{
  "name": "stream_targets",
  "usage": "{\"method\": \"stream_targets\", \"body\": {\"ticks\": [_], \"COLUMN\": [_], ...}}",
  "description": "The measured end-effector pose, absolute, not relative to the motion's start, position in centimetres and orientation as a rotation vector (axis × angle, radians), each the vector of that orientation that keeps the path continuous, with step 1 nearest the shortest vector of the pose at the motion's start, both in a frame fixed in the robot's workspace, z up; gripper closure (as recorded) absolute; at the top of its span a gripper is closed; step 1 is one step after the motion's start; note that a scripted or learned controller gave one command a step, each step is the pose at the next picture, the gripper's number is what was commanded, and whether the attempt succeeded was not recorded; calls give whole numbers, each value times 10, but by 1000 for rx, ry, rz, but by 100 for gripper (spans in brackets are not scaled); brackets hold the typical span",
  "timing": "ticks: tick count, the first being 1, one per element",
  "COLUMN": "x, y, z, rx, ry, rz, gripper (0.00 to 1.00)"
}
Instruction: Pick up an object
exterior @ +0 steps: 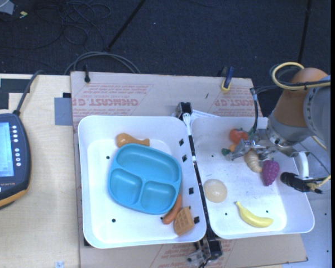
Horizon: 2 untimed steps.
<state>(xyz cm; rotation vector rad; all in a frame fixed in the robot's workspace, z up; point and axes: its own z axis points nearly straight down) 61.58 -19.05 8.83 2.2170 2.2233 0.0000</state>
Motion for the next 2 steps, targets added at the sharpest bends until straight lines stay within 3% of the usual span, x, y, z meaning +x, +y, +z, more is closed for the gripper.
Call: {"method": "stream_targets", "body": {"ticks": [1, 2], "x": [644, 645], "y": [-182, -214], "z": [88, 218], "rx": [2222, 2218], "ry": [2223, 2218], "rz": [-1, 2], "gripper": [0, 0]}}
